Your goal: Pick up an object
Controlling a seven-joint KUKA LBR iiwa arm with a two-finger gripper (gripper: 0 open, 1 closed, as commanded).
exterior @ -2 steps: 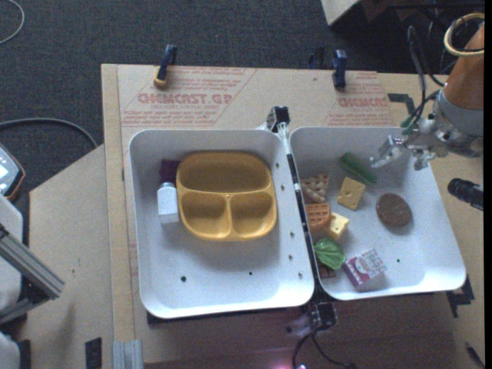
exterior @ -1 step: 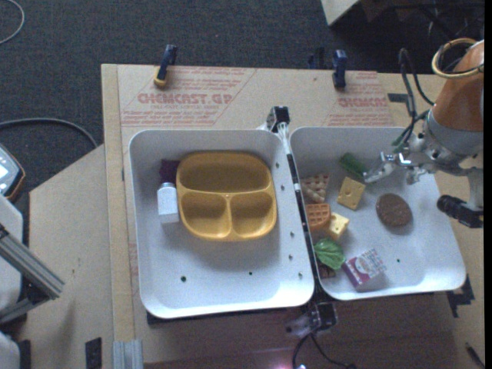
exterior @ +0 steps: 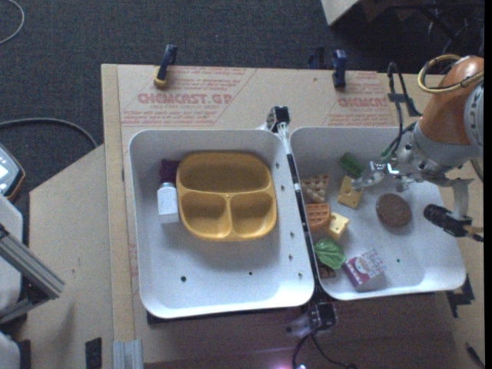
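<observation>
My gripper (exterior: pixel 380 172) hangs over the upper middle of the right bin (exterior: pixel 430 271), at the end of the grey arm with the orange band (exterior: pixel 450 102). It is just right of a yellow cheese wedge (exterior: pixel 350 195) and a small green piece (exterior: pixel 350 163), and just above a brown round patty (exterior: pixel 393 211). I see nothing held in it. Further left in this bin lie a waffle-like piece (exterior: pixel 314 186), an orange cracker (exterior: pixel 317 214), a yellow cube (exterior: pixel 337 225), a green leaf (exterior: pixel 330 251) and a pink carton (exterior: pixel 365 270).
The left bin (exterior: pixel 154 283) holds a yellow divided plate (exterior: pixel 227 194), a white bottle (exterior: pixel 167 202) and a dark purple item (exterior: pixel 169 167). A black part of the arm (exterior: pixel 446 219) juts over the right bin's right edge. Clamps (exterior: pixel 164 66) sit at the board's back.
</observation>
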